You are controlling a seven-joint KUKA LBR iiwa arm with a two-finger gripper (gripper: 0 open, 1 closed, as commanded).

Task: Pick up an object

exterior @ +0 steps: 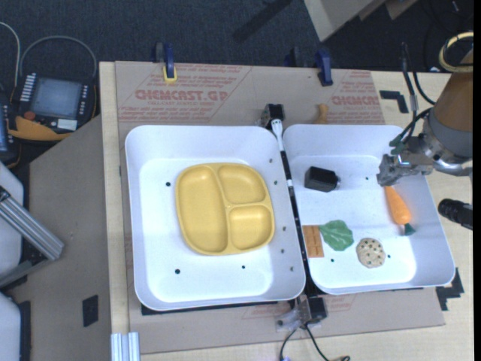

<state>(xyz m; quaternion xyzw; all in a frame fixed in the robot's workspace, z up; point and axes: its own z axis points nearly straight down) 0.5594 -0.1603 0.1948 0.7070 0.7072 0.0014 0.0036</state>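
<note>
The right bin (421, 273) holds a black block (321, 178), a green leafy piece (337, 234), a round speckled cookie (370, 253), a small orange-brown strip (313, 241) and an orange carrot (397, 204). My gripper (392, 170) hangs at the bin's right side, just above the carrot's upper end and to the right of the black block. No object shows between its fingers.
The left bin (150, 224) carries a yellow divided tray (224, 207). Blue clamps (169, 60) hold the cardboard at the back edge. A small screen unit (52, 96) sits off the bench to the left. Cables run by the arm at the right.
</note>
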